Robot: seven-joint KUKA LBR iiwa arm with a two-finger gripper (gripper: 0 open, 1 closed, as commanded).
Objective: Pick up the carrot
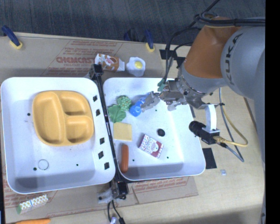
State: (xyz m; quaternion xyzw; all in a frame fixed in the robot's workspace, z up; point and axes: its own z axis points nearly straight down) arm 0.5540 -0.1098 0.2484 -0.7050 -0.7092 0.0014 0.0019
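Note:
A long orange-red piece that looks like the carrot (pixel 124 157) lies lengthwise in the right bin (pixel 189 164), against its left wall near the front corner. My gripper (pixel 150 101) hangs over the back half of that bin. It points left and sits right beside a small blue toy (pixel 136 109). The carrot is well apart from the gripper, toward the front left. Nothing shows as held.
Also in the right bin are a green leafy toy (pixel 117 109), a yellow cheese slice (pixel 122 131) and a red-and-white packet (pixel 150 145). The left bin (pixel 14 171) holds a yellow divided plate (pixel 63 117). An egg toy (pixel 136 66) lies behind the bins.

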